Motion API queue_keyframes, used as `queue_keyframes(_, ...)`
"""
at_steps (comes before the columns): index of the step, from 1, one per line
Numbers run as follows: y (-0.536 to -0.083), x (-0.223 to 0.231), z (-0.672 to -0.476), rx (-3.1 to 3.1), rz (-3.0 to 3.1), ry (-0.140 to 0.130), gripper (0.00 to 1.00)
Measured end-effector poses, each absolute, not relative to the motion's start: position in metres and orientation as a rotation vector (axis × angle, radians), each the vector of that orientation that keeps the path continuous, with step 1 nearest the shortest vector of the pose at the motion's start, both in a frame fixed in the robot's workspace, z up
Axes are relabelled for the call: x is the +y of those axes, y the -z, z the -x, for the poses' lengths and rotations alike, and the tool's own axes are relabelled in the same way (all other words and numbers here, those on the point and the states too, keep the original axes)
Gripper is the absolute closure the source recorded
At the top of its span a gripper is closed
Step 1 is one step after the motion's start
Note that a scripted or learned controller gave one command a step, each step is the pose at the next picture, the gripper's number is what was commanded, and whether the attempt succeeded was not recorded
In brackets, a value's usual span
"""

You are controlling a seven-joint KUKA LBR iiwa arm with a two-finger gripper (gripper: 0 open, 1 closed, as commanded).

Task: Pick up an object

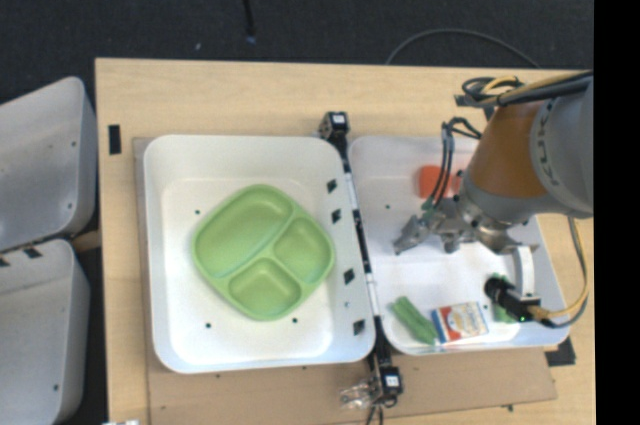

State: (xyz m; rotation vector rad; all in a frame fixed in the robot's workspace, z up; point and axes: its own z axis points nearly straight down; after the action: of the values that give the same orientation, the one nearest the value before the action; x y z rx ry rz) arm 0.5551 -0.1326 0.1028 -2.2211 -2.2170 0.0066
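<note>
In the right bin [385,203], a small orange object [431,180] lies near the back, partly hidden by the arm. A green elongated object [410,317] rests at the front, and a small white packet with red and blue print [461,321] lies just right of it. My gripper [425,235] hangs low over the middle of this bin, below the orange band of the arm [505,158]. It sits just in front of the orange object and well behind the green one. Nothing visible is held in it.
A green divided plate [264,251] lies in the middle of the left bin [160,213]. A black divider with clips [352,233] runs between the bins. Cables and a black connector [505,299] hang by the arm over the right bin's front right.
</note>
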Motion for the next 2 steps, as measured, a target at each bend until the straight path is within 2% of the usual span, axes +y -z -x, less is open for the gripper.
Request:
queue_keyframes(1, -0.101, -0.133, -0.555, -2.215, 2.227, -0.001, 0.0)
queue_keyframes(2, -0.111, -0.134, -0.556, -2.209, 2.235, 0.002, 1.0)
